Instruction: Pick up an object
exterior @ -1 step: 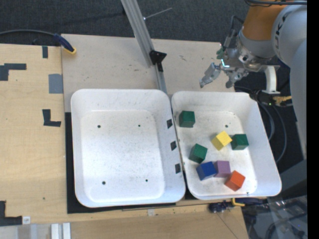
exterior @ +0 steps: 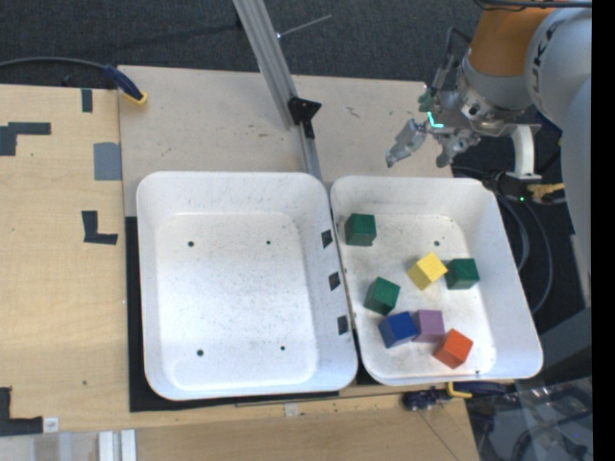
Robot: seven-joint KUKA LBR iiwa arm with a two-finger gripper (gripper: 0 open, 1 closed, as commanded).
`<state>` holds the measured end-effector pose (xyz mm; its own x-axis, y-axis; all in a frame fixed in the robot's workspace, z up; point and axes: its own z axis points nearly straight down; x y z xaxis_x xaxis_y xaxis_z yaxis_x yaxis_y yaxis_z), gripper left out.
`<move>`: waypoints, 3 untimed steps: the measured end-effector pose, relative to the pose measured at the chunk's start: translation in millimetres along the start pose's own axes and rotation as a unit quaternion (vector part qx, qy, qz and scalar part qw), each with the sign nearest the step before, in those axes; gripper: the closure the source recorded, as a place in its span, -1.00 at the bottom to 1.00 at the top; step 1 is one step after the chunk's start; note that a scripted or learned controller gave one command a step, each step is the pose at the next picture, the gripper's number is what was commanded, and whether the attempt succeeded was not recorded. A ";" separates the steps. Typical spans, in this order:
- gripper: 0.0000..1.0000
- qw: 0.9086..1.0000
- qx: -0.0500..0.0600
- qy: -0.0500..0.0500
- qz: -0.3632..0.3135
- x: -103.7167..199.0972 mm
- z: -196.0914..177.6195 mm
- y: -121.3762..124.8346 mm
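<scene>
Here, small coloured cubes (exterior: 429,270) in right bin (exterior: 500,229); hand (exterior: 430,150) above, released, fingers spread.

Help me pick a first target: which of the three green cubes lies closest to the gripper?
The green cube alone at the right bin's far-left corner, nearest the gripper. The other two greens sit lower, among the yellow, blue and purple cubes.

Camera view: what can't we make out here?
- Pincer: small and blurred above the right bin's far rim; whether it is open or shut cannot be told.
- Arm: cut off by the top and right edges.
- Purple block: its left side is hidden behind the blue block.
- Dark object at the bench's near edge: too small to identify.
</scene>
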<state>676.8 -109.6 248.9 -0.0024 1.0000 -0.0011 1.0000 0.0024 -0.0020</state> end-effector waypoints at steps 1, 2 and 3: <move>-1.00 1.000 0.003 0.000 0.000 1.7 65.1 -0.7; -1.00 1.000 0.003 0.001 0.000 12.0 124.5 -2.0; -1.00 1.000 0.005 -0.001 0.001 11.3 157.5 -3.6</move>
<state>672.9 -98.5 91.4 -0.0012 1.0000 -0.0023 0.9999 0.0012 -0.0111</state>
